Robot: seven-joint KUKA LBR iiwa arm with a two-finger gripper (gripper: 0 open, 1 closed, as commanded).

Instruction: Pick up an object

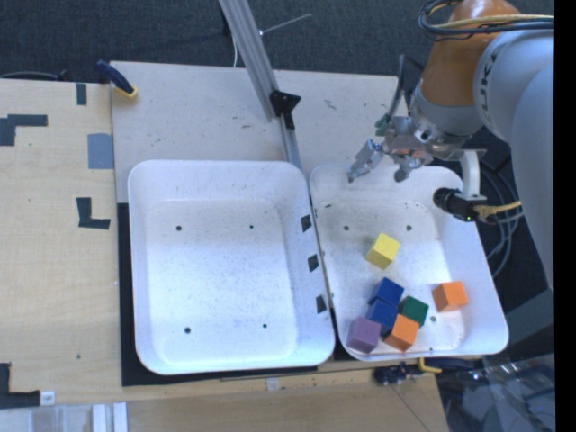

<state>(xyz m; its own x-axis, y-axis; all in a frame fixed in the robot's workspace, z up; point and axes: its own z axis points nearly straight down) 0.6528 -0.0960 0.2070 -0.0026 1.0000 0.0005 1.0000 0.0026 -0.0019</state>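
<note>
A: Where are the blocks, compared with the end effector [382, 166]?

B: They lie in the right bin [335, 207], in its near half. The end effector hangs over the far edge of this bin, well apart from them. The yellow block [382, 250] is the nearest to it and lies alone near the middle of the bin. Two blue blocks [385, 301], a green block [415, 310], a small orange block [404, 331] and a purple block [364, 334] are packed together, touching, near the front wall. A second orange block [449, 295] lies alone beside the right wall.

A: Is there room to move?

B: Yes, the far half of the right bin is bare, and the left bin [144, 196] too.

A: And the arm?

B: The arm [504, 70] comes from the right, and its wrist points down and to the left. The two fingers stand apart, with nothing between them.
</note>
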